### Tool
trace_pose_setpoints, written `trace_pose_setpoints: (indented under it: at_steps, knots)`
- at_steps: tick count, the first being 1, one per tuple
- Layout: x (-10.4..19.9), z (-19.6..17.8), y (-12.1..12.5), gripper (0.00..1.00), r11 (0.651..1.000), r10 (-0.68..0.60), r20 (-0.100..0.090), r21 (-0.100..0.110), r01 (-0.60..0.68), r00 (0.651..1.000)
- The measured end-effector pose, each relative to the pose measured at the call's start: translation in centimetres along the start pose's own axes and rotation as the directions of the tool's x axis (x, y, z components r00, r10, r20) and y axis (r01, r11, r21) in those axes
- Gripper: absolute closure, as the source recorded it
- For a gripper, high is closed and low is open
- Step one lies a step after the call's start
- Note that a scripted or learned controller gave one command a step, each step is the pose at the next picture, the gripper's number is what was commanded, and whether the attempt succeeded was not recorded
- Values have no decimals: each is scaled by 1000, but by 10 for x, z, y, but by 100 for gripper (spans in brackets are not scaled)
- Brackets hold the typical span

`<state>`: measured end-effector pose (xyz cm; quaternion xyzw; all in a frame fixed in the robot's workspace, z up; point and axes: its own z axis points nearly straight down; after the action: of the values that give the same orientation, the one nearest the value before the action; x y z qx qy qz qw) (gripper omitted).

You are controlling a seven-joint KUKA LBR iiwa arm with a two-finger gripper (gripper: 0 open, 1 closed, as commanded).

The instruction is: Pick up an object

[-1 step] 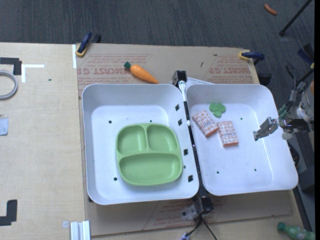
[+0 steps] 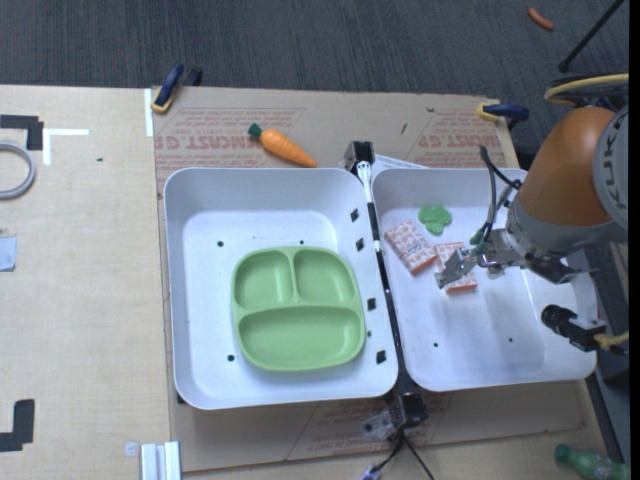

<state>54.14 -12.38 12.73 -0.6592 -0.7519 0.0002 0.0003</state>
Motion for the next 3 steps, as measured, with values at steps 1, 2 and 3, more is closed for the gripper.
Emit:
trace_pose_setpoints:
  at_steps: [1,2,3]
  knots:
    - [16,30,29,0,941,-339,8,-8,339,941]
    - [15,19,31,100,942,-336,12,-12,336,942]
    - [82,-91,14,100,983,-184,2,-2,184,983]
